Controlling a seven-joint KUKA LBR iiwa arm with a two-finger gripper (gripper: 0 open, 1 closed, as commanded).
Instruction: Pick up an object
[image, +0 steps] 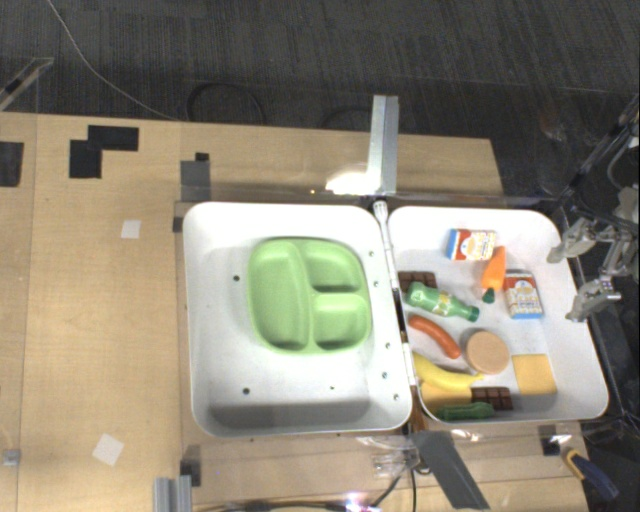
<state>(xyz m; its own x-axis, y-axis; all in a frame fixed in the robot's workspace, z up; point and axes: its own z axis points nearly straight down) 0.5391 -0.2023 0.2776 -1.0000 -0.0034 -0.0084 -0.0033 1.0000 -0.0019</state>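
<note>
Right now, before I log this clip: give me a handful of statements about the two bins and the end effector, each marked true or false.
1. The green divided tray lies in the left bin. True.
2. The banana lies in the left bin. False: it lies in the right bin, near the front edge.
3. The end effector holds the green bottle. False: it sits at the right bin's right edge, apart from the bottle.
4. The red sausage lies between the green bottle and the banana. True.
5. The round tan disc sits on the green tray. False: it is in the right bin, beside the sausage.
</note>
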